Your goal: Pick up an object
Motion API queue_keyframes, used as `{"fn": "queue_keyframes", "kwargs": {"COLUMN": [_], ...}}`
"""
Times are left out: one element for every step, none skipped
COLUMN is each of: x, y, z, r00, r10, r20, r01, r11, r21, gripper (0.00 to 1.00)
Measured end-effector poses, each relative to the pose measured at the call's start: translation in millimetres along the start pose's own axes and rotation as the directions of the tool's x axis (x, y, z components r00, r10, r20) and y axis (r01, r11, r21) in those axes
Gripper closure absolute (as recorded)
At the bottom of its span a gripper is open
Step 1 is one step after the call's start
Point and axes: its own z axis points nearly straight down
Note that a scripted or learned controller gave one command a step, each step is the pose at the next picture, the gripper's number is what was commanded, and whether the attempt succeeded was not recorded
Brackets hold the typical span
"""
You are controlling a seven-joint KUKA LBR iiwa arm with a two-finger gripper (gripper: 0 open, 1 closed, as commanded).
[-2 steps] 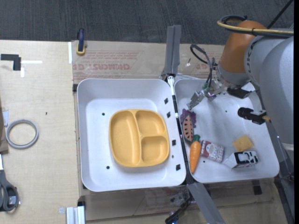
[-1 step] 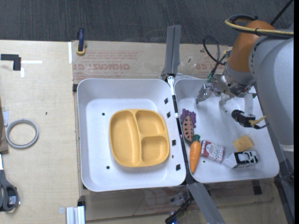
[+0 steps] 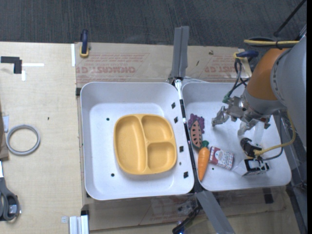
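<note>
In the right bin [image 3: 273, 177] several toys lie along the left wall: a purple grape bunch [image 3: 195, 121], a watermelon slice [image 3: 196, 134], an orange carrot [image 3: 203, 162] and a small red and white packet [image 3: 222, 158]. My gripper [image 3: 230, 124] hangs over the middle of this bin, to the right of the grapes and above the packet. Its fingers [image 3: 218, 119] are spread open with nothing between them.
The left bin [image 3: 92, 145] holds a yellow divided plate [image 3: 145, 143]. A black cabled part [image 3: 253, 156] hangs by the right bin's front right corner. A grey tape ring [image 3: 22, 139] and scissors [image 3: 7, 204] lie on the bench at far left.
</note>
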Motion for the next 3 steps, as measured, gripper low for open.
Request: {"fn": "queue_keyframes", "kwargs": {"x": [-15.7, -30.8, -45.7], "y": [2.8, 54.4, 60.9], "z": [-20.3, -0.5, -0.8], "r00": [0.985, 0.953, 0.926], "r10": [0.173, 0.302, 0.378], "r20": [0.000, 0.000, -0.001], "r01": [-0.173, -0.302, -0.378], "r11": [0.985, 0.953, 0.926], "r21": [-0.001, -0.001, -0.002], "gripper": [0.00, 0.00, 0.00]}}
